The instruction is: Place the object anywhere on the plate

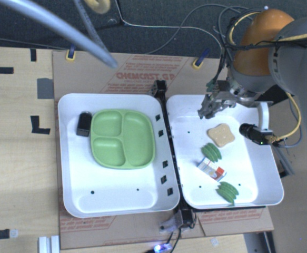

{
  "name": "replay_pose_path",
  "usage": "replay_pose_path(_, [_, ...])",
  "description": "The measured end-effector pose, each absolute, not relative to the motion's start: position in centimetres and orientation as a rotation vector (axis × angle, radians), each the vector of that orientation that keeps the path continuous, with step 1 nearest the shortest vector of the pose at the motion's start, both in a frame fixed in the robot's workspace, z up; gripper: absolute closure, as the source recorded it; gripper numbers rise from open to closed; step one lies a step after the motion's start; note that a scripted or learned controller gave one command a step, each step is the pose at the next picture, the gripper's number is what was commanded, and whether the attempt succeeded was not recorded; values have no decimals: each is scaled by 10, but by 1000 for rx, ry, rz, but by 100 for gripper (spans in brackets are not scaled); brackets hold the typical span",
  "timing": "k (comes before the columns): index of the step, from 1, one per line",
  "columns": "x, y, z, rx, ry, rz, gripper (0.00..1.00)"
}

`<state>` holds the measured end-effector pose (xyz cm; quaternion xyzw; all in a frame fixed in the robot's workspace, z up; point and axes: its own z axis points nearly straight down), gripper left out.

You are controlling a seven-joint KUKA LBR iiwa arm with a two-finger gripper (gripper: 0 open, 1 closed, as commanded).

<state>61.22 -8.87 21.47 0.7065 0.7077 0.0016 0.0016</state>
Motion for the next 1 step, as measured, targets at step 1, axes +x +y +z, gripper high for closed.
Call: replay_pose_path(1, [612, -89, 204, 2221, 2223, -3, 100])
